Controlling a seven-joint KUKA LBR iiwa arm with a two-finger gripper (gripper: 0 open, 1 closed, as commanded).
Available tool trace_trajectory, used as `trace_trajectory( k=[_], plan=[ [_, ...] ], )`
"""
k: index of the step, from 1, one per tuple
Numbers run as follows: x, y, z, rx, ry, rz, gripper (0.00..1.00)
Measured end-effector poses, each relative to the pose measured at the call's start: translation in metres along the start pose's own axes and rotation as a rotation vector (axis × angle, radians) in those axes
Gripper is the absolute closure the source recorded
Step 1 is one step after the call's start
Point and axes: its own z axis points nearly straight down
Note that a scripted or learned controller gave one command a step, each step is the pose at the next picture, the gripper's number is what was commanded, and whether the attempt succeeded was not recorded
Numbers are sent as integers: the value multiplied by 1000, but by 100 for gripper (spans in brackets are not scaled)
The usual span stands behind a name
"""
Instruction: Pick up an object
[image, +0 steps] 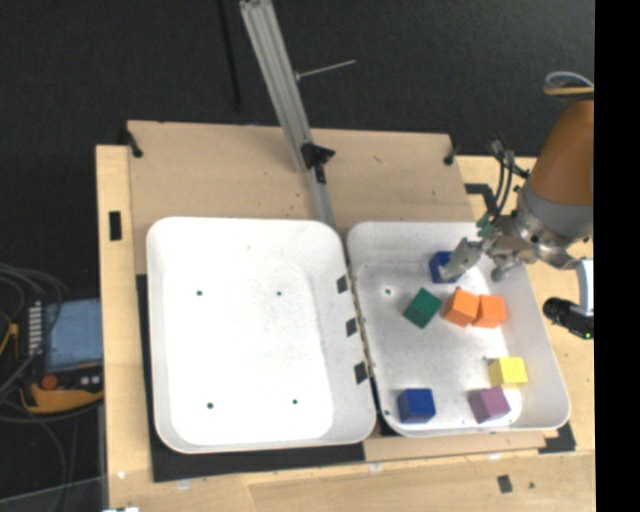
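Far left, off the table (115, 300), a blue-screened pendant (70, 335) lies among cables at about nine o'clock. The left bin (170, 330) sits on the table with only a few dark specks on its floor. From twelve o'clock a grey metal post (285, 90) slants down toward the seam between the two bins.

The right bin (385, 260) holds the blocks. A green cube (423, 307) lies near its centre. At the bin's six o'clock sits a blue cube (416, 404), with a purple cube (489, 403) just to its right and a yellow cube (509, 371) above that. Two orange cubes (475, 308) touch each other at three o'clock from the green one. A second small blue block (439, 265) lies at the bin's twelve o'clock, right against the gripper (480, 258).

The arm (565, 170) comes in from three o'clock. Its fingers (462, 262) hang over the bin's upper part beside that small blue block; whether they are spread or closed I cannot tell.
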Motion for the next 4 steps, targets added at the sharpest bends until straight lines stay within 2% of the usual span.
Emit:
trace_trajectory(
  k=[1,2,3,4],
  plan=[
    [0,0,0,0,0,0,0],
    [1,-6,61,6,-1,3,0],
    [-1,0,70,-21,-7,2,0],
    [-3,1,59,-27,-9,6,100]
  ],
)
